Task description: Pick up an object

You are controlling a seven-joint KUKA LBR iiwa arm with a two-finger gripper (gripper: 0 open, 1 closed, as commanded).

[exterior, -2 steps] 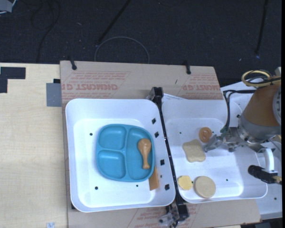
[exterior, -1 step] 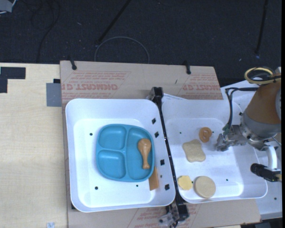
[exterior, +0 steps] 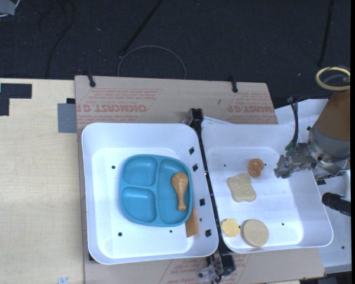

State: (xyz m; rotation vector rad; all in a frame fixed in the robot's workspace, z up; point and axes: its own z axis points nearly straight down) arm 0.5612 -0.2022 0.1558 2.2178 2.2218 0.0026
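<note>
The right bin [exterior: 296, 218] holds a small brown donut-like piece [exterior: 255, 167], a pale bread slice [exterior: 241, 188], a yellow round piece [exterior: 229, 227] and a tan round cookie [exterior: 255, 232]. My gripper [exterior: 284, 168] hangs at the right bin's right side, a short way right of the brown piece, with nothing seen between its fingers. In the left bin [exterior: 100, 158] a blue divided plate [exterior: 145, 191] carries a tan drumstick [exterior: 180, 189] in its right compartment.
A brown strip [exterior: 191, 225] leans at the left bin's right wall beside the plate. The black divider [exterior: 204, 188] runs between the bins. Cardboard [exterior: 165, 102] lies behind them, and cables cross the dark floor at the top.
</note>
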